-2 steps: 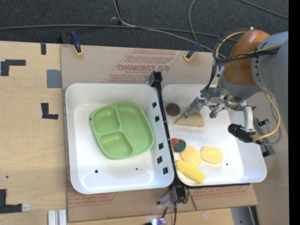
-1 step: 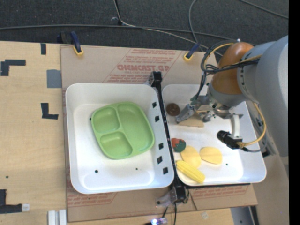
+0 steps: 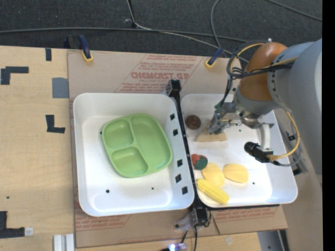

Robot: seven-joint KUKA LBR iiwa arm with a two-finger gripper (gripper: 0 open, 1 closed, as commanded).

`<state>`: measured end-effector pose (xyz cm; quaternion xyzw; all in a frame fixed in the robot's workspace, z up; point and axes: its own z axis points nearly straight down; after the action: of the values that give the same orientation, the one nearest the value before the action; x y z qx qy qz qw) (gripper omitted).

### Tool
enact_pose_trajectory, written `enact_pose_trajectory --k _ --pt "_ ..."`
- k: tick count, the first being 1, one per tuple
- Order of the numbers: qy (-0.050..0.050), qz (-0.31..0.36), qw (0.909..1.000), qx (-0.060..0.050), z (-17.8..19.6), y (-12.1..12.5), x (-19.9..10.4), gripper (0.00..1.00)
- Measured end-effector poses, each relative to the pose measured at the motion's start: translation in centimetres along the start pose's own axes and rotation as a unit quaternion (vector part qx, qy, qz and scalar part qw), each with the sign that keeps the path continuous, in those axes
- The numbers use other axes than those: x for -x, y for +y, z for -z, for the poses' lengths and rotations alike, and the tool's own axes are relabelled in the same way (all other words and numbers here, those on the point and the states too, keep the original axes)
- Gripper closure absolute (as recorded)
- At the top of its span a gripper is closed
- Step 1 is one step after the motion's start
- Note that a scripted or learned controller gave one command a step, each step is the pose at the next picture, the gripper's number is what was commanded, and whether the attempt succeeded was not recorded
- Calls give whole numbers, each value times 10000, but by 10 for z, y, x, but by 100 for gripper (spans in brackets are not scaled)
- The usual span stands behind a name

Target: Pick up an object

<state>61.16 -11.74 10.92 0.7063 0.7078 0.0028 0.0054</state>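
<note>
Your gripper [image 3: 218,125] hangs directly over the tan wedge [image 3: 211,137], whose long axis runs left-right; its grip you cannot tell.

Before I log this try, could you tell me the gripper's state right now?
Gripper: down in the right bin, at the tan wedge; open or shut cannot be told.

Dark carpet [image 3: 157,4] crossed by thin black cables [image 3: 172,33] lies beyond a pale wooden bench [image 3: 31,140] topped with printed cardboard [image 3: 157,72], clamped at its far edge
</note>
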Motion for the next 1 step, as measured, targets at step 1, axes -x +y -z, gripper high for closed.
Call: enact_pose_trajectory --k 1 --pt "14 -3 10000 -39 59 9 -3 100"
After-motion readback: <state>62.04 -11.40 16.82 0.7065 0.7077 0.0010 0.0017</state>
